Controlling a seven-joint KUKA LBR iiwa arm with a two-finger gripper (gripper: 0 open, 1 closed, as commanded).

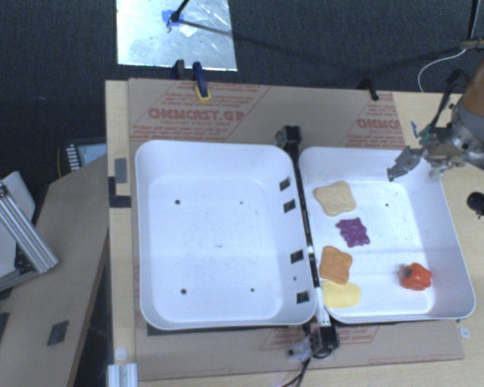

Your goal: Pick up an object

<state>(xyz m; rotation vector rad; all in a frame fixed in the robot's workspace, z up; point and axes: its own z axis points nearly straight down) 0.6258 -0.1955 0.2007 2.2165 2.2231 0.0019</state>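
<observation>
Claw [405, 168] at right bin's [460, 285] far rim, well apart from every item; open or closed, impossible to tell. Nothing held. Five small pieces in that bin: tan slice [335, 197], purple cluster [353, 231], orange piece [335, 264] touching yellow piece [341, 295], red pepper [416, 276] alone near the front right. Pepper likely best pick: rounded, raised, probably light and stiff plastic, maybe slippery; grip across its widest part. Flat pieces probably harder, lying low against the floor, needing an edge pinch. Left bin [153, 160] alongside on counter [476, 224].
</observation>
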